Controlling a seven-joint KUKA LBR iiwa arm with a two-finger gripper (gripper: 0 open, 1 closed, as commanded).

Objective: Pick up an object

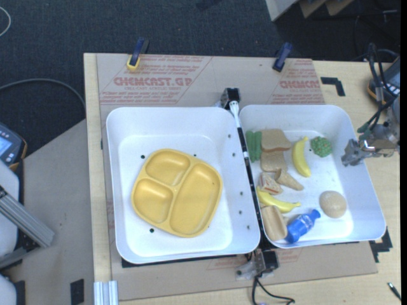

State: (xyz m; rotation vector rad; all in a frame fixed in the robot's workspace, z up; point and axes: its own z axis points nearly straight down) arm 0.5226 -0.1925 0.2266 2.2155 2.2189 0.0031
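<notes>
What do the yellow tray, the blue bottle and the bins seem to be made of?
Yellow tray: likely moulded plastic, matte, one even colour, rounded compartments. Blue bottle: probably glossy plastic, with bright highlights. Bins: apparently thin white plastic, smooth with soft sheen and rounded rims.

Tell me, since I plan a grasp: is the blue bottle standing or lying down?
Lying down. The blue bottle rests on its side on the floor of the right bin, its cap end pointing up-right toward the round bun.
</notes>
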